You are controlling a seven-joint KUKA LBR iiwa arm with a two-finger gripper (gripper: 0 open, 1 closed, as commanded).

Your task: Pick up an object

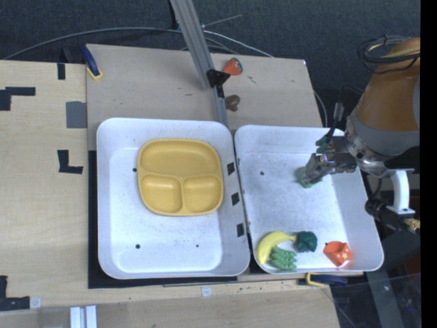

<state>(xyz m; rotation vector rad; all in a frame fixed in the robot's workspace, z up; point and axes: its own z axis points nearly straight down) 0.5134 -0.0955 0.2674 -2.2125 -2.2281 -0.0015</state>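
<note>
My gripper (308, 175) hangs low over the upper right part of the right bin (273, 203), reaching in from the right. A small grey-green patch shows at its tip, and I cannot tell whether that is an object or part of the gripper. Along the bin's front edge lie a yellow banana (270, 240), a light green leafy toy (283, 258), a dark teal object (306, 240) and a red-orange object (337, 252). All of these lie well below the gripper, apart from it.
The left bin (119, 244) holds a yellow divided plate (181, 176). A grey metal bar (194, 36) slants down to the bins' back edge. A small red-orange item (233, 65) and a brown one (233, 102) lie on the bench behind the bins.
</note>
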